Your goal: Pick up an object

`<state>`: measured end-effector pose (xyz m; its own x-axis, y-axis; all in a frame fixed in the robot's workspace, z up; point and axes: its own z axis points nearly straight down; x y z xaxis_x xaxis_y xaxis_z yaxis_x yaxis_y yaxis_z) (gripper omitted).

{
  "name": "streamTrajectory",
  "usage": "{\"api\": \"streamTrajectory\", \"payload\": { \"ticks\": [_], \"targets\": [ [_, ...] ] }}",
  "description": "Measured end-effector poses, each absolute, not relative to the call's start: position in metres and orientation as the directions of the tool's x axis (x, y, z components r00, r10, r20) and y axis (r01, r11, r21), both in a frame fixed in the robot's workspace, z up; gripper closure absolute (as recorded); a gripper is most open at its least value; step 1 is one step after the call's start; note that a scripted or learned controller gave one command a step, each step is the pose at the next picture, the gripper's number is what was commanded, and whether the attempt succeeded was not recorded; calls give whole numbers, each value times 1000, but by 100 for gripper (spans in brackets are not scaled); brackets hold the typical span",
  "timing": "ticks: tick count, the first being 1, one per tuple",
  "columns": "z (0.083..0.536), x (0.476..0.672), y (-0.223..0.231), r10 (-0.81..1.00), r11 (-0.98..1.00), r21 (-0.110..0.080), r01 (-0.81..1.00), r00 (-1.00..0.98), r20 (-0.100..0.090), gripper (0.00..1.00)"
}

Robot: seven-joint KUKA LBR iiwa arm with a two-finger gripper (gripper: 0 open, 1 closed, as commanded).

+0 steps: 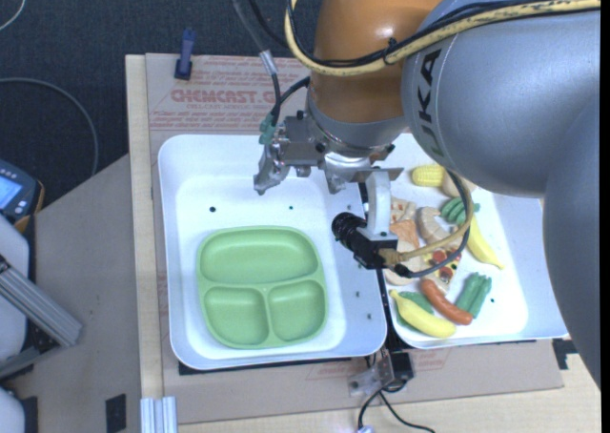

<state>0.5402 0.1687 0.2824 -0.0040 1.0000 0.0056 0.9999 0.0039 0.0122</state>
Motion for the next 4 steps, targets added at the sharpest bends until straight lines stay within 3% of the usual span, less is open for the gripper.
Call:
{"api": "streamTrajectory", "payload": {
  "ticks": [1,2,3,4],
  "targets": [
    [283,541,168,1000,1,2,1000,-1,1,100],
    [150,501,112,1000,-6,-14,1000,6,-3,100],
    [85,592,141,1000,3,13,1000,-3,2,100],
    [317,599,143,1000,2,16,1000,-2,4,100]
  ]
}}
